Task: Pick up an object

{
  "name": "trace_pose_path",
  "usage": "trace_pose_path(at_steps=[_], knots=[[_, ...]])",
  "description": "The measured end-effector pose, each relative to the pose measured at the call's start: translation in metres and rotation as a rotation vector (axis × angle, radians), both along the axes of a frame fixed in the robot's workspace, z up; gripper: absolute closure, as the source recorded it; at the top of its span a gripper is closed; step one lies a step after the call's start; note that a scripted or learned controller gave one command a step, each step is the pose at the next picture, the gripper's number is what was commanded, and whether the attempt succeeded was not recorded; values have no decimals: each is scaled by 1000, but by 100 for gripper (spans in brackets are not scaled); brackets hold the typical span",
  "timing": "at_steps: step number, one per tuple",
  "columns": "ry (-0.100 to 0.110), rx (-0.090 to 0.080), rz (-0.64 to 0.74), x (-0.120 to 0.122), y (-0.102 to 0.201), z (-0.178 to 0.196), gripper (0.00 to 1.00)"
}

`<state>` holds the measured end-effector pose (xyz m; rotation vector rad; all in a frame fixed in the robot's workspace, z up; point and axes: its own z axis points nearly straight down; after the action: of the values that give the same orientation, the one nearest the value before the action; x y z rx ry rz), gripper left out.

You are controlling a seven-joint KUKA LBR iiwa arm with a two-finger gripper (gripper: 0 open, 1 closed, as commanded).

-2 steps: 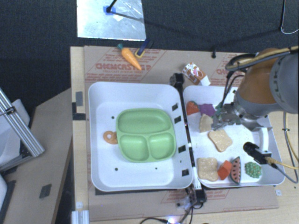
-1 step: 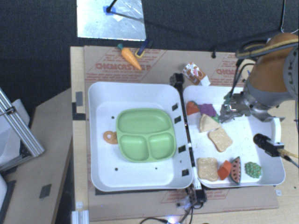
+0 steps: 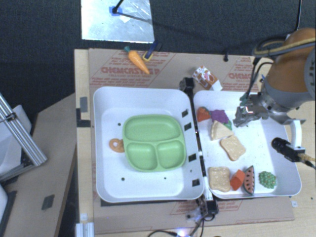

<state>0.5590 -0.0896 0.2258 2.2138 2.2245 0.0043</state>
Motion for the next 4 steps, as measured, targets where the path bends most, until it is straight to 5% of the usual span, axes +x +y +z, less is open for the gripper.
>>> trace_pose_path(at_steps=[1,3,4], knots=[[6,2,1,-42,26,-11,100],[4,0,-3,-67,31,6,100],[4,0,-1,-54,33,-10,100]])
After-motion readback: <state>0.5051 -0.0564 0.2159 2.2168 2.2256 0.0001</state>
